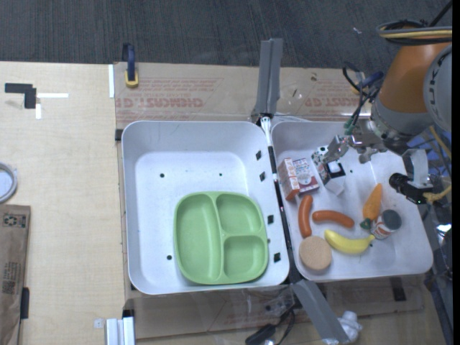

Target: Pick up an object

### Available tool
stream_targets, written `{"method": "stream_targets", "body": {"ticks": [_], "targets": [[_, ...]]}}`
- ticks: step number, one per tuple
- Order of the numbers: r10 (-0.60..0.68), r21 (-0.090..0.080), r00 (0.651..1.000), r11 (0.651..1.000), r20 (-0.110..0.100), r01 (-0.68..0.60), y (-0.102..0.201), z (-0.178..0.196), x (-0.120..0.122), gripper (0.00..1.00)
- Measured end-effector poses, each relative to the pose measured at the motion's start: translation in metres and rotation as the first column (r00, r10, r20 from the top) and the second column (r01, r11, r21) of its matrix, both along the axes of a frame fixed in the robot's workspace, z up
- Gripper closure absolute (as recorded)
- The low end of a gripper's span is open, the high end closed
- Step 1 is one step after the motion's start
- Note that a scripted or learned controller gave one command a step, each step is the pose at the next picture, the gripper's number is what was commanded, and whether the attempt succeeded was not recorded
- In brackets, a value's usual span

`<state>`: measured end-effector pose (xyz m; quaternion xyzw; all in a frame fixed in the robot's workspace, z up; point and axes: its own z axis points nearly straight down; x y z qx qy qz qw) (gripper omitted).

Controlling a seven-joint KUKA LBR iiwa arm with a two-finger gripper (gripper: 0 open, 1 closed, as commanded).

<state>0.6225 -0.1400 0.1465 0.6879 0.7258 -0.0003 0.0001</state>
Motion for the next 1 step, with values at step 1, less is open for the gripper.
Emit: {"method": "stream_targets", "body": {"ticks": [1], "targets": [[0.335, 0.0, 0.942, 0.942, 0.001, -0.335, -0.0096, -0.0543, 0.0203, 0.0]]}}
